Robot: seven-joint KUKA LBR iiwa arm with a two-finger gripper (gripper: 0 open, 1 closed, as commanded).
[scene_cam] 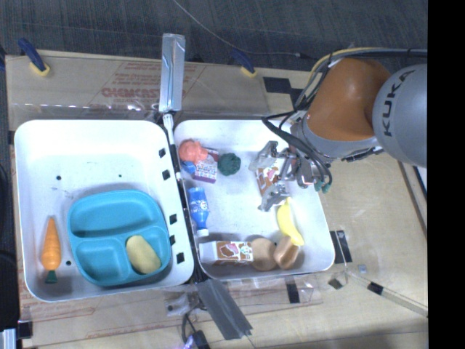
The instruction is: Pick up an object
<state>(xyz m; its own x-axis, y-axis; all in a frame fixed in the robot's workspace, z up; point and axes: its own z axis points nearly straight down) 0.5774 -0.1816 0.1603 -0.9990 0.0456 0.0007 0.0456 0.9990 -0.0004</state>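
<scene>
Hidden: the arm (378,115) comes in from the right, and its orange band (341,104) and wrist cover the right bin's (240,131) far right corner; cables trail over the rim there
Hard to make out: the gripper (280,184) is a tangle of metal and wire low over the right bin — its tips blur into a crinkled packet (267,174) under it
Gripper: down inside the right bin, right of centre; how wide it stands I cannot tell, and whether it has hold of anything I cannot tell either
Packet: lies right at the gripper, overlapping it in this view; touching or merely beneath — not clear
Banana (290,224): just below the gripper, near the bin's right wall, lying lengthwise down the bin
Green ball (229,163): left of the gripper, apart from it, on bare bin floor
Orange ball (191,151): at the bin's left wall, top, with a small purple-labelled box (205,169) just beside it
Bottle (197,208): blue and white, along the left wall, below the box
Carton (234,251): white with a brown label, flat along the near wall
Brown lumps (276,253): two rounded pieces just right of the carton, under the banana's lower end
Left bin (87,140): holds a blue tray (116,220) with a yellow potato (143,254) in its lower right compartment; a carrot (50,244) lies left of the tray, well apart from the gripper
</scene>
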